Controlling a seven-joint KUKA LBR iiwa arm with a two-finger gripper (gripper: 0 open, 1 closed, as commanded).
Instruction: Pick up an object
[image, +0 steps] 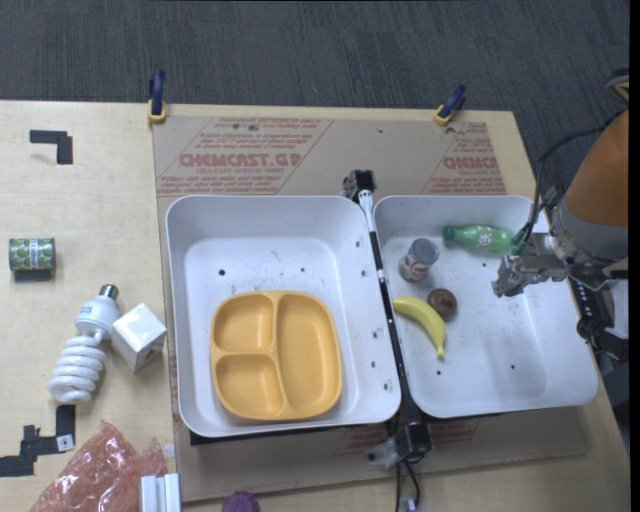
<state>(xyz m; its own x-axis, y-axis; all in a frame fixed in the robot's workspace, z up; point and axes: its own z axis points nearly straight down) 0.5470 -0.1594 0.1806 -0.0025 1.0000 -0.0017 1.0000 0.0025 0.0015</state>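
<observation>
Arm comes in from the right, orange band at the frame edge, gripper (512, 272) over the right side of the right bin (500, 395). Can't tell from this angle how the gripper is set; nothing visibly held in it.

Right bin contents:
- green plastic bottle (478, 237) lying on its side near the back wall, cap end pointing left; its right end is just beside the gripper, contact unclear
- small tin can (418, 260), tipped, left of centre, below the bottle's cap end
- banana (424, 322) lying diagonally, just below the can
- small round brown object (442, 302), just beside the banana's upper right; can't tell what it is

Left bin (200, 240): yellow three-compartment plate (276, 354) flat on the floor, toward the front.

Both bins sit side by side on a brown board (250, 150) printed "CHEMCAST", held at the back edge by two blue-and-yellow clamps (156, 97).

On the bench left of the bins: green labelled can (31, 255) on its side, spiral CFL bulb (83, 345) with a small white box (139, 336) touching its right side, and red mesh bag (100, 470) at the bottom edge.
</observation>
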